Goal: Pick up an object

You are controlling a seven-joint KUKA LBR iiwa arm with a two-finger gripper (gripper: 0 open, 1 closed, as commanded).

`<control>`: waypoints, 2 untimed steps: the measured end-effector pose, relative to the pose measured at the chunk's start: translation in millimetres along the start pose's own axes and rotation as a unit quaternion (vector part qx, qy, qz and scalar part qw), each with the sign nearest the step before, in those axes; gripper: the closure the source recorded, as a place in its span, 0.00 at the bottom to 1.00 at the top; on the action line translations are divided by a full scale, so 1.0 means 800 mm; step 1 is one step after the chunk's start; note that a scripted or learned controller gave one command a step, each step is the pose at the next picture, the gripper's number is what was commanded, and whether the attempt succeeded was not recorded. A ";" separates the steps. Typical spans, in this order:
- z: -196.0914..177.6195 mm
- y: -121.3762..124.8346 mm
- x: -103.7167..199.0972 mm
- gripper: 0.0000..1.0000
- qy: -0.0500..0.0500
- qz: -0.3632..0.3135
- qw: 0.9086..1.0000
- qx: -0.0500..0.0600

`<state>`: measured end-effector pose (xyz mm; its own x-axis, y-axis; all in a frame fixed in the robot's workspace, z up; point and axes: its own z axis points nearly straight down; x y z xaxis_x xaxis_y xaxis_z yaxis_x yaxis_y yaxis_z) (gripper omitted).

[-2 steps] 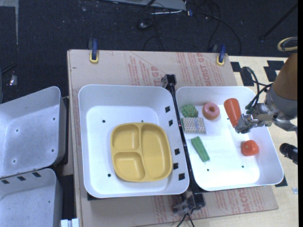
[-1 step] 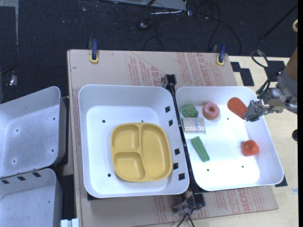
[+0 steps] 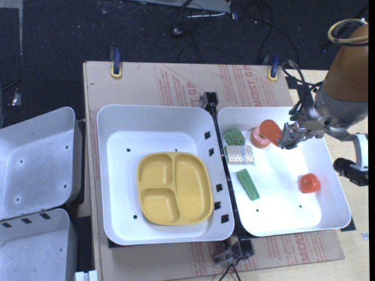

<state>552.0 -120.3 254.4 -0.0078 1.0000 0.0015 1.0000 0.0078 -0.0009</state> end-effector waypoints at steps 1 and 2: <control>0.014 0.009 0.076 1.00 0.000 0.000 1.000 0.001; 0.005 0.020 0.140 1.00 0.000 0.000 1.000 -0.001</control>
<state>567.3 -8.3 250.6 -0.0080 1.0000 0.0015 1.0000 0.0080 0.0010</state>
